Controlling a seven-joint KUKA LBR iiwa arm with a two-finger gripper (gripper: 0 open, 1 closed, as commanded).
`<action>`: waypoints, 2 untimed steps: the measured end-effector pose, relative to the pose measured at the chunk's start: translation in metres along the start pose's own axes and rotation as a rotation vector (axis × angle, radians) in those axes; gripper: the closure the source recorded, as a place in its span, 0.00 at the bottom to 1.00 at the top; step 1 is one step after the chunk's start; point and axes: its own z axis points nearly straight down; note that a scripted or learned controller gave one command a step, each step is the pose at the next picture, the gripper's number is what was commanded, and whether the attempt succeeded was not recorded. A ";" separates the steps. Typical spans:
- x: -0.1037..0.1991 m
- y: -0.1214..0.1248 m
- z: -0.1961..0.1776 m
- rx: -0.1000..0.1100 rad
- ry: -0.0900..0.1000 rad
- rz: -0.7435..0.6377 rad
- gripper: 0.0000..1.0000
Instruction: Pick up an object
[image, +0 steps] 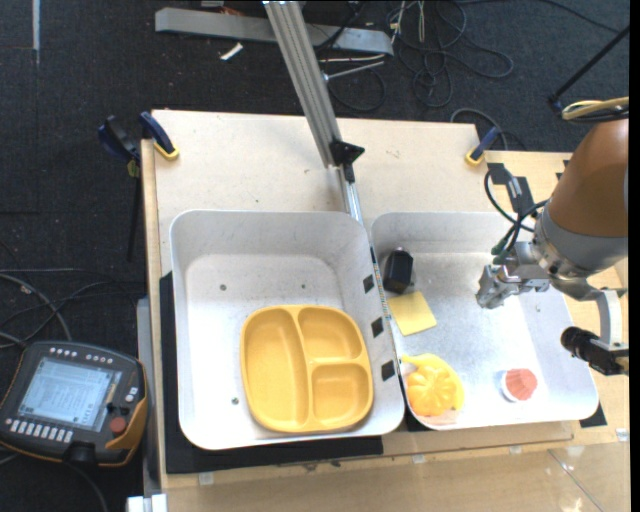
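Overhead, the tool (492, 290) hovers in the right bin (560, 400); its opening I cannot tell. From it, the sponge (413, 313) and black block (399, 270) lie leftward, well apart. Descending here risks closing on nothing.

bright even light, soft shadows
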 end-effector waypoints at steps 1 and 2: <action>0.001 0.010 -0.060 -0.003 -0.001 -0.001 1.00; 0.047 0.030 -0.046 0.004 0.002 -0.006 1.00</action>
